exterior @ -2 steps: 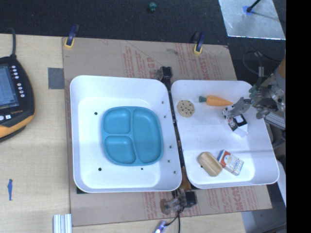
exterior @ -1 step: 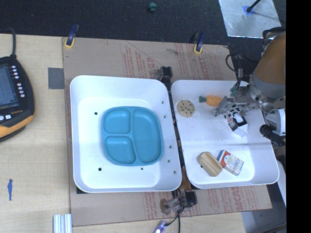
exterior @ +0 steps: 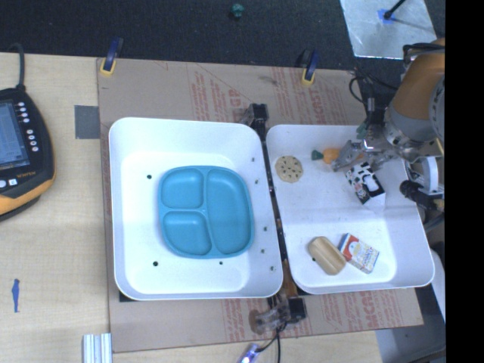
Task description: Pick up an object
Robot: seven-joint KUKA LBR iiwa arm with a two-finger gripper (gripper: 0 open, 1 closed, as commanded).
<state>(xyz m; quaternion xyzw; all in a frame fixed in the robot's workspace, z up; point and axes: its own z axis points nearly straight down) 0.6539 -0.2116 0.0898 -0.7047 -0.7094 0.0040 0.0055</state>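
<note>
Tool is hovering over the black-and-white object in the right bin; grip state unclear, so it risks nudging the object aside.

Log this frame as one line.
phase: reaching | gripper: over right bin, upper right, near black-and-white object | blue tray: left bin | cookie, wooden block, small carton: untouched

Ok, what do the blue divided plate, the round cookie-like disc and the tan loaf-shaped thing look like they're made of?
Blue divided plate: likely moulded plastic, smooth and slightly glossy, one even colour with rounded compartment ridges.
Round disc: probably a plastic toy cookie, matte tan with dark specks; too small to be sure.
Tan loaf-shaped thing: possibly plastic or wood, smooth, rounded, with a paler end; the material stays open.
</note>
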